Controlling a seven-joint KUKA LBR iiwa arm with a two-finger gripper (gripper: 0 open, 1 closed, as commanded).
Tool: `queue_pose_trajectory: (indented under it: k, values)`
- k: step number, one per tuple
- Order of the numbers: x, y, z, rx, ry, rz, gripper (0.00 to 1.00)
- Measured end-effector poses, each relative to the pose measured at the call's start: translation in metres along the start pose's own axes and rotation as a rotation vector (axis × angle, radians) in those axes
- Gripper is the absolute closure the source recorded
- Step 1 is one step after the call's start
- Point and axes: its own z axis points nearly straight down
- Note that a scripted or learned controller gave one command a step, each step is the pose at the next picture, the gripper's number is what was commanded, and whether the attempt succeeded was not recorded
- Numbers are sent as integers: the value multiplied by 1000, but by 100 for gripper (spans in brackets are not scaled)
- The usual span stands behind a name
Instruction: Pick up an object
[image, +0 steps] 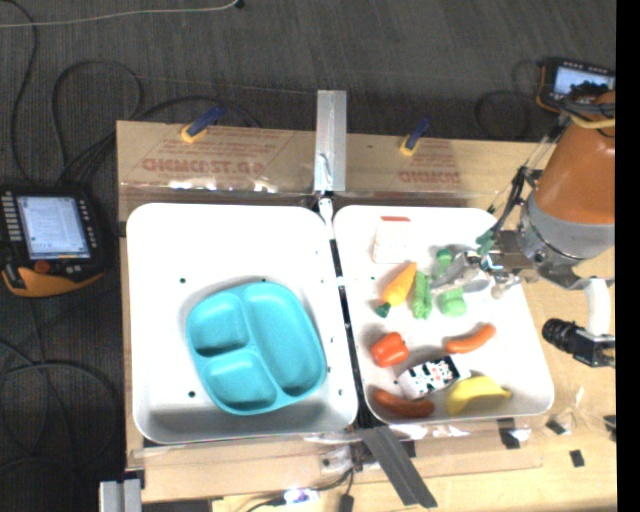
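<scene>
My gripper (463, 270) reaches in from the right and hangs low over the upper middle of the right bin (530, 340). A small green piece (443, 260) lies just at its left tip and a green cylinder (452, 301) just below it. I cannot tell whether either touches the gripper. Further left lie an orange carrot (399, 284) and a green pod (421, 296). An orange sausage (470, 338), a red-orange pepper (389, 348), a black-and-white box (430, 375), a yellow banana (476, 393) and a red sausage (403, 404) fill the bin's front. A white block (394, 241) sits at the back.
The left bin (160, 250) holds a blue divided plate (256, 345). A metal strip (332, 215) marks where the two bins meet. The grey arm with its orange band (585, 180) stands over the right bin's far right corner.
</scene>
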Motion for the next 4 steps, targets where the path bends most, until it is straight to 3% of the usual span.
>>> queue_pose_trajectory:
  k: [1, 2, 3, 4]
  values:
    - [29, 0, 13, 0, -1, -80, 0]
    - [29, 56, 152, -21, -6, -132, 0]
    - [28, 57, 142, -23, -7, -131, 100]
    - [-9, 32, 153, -39, -3, 69, 100]
